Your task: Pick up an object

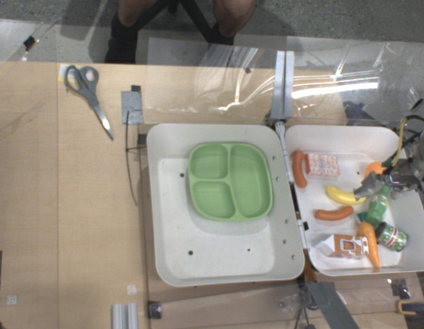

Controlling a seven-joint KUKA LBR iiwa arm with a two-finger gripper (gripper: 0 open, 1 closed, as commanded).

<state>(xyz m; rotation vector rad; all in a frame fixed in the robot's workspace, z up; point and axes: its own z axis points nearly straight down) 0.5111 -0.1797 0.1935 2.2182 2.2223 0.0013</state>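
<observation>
Pick not done: gripper sits low at the frame's right edge over the right bin, fingers' state unclear, above a green bottle crowded by banana, carrot, can; left bin holds a green tray.

plate: pale green
banana: yellow
sausages: orange-red
bottle: green
bins: white
surface: light wood

end effector low at right, arm reaching in
</observation>
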